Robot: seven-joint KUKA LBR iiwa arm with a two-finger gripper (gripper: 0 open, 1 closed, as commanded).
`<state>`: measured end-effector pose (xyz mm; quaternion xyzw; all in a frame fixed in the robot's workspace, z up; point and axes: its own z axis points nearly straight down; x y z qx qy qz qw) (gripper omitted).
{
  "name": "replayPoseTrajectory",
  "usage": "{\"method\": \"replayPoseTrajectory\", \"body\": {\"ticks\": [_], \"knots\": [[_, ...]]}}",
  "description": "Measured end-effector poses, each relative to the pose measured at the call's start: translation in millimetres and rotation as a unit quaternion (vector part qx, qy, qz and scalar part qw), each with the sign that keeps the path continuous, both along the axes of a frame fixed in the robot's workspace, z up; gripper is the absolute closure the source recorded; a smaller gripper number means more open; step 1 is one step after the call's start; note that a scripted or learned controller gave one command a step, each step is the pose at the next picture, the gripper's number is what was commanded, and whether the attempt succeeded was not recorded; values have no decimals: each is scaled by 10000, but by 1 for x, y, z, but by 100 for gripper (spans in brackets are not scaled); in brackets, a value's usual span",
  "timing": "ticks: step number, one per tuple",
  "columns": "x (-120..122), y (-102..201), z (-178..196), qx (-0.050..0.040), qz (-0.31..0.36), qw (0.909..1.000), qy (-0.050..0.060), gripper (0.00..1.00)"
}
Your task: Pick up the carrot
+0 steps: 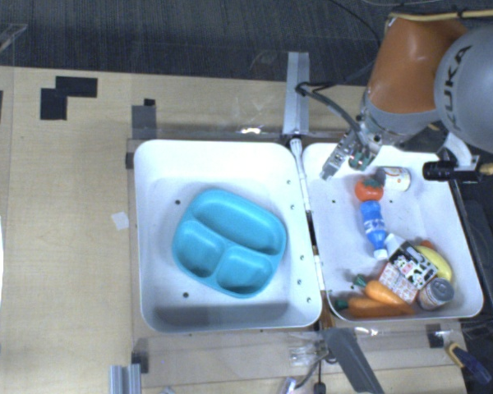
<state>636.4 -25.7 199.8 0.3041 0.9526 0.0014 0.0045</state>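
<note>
The claw hangs over the upper left corner of the right bin, close to the wall that separates the two bins. Whether it is apart or together, I cannot tell, because it looks small and blurred from above. Nothing is visible in it.

The carrot lies at the bottom edge of the right bin, well apart from the claw. It rests in a small heap with a patterned card box, a banana and a can, and another orange vegetable lies just below it. A blue and white bottle lies in the middle of this bin, and an orange fruit sits above it.

The left bin holds a blue divided plate.
</note>
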Motion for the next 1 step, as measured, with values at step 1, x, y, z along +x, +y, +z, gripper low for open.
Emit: {"method": "replayPoseTrajectory", "body": {"ticks": [1], "knots": [[-62, 13, -14, -2, 801, 9968, 11, 100]]}}
